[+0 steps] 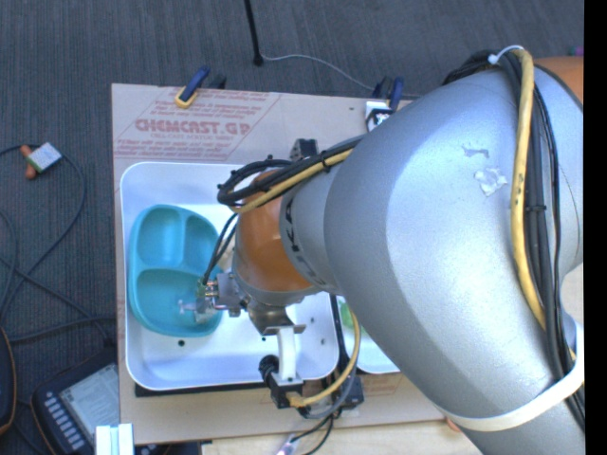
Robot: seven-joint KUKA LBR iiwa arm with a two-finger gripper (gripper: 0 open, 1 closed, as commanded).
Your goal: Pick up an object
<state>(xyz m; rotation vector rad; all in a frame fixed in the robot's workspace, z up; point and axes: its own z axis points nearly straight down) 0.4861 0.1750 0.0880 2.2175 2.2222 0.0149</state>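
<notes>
A large grey robot arm (455, 254) fills the right half of the frame, yellow and black cables running along it. Its orange band (266, 249) sits near the centre, above the wrist. Below that, the end effector (204, 301) reaches down into the left white bin (142, 358), at the lower right edge of a blue divided plate (171, 263). Whether the end effector is released or clenched cannot be told. The plate lies in the bin's left part. Beyond the bin, a brown cardboard sheet (190, 126) with red lettering covers the table, with a blue clamp (193, 84) at its upper edge.
</notes>
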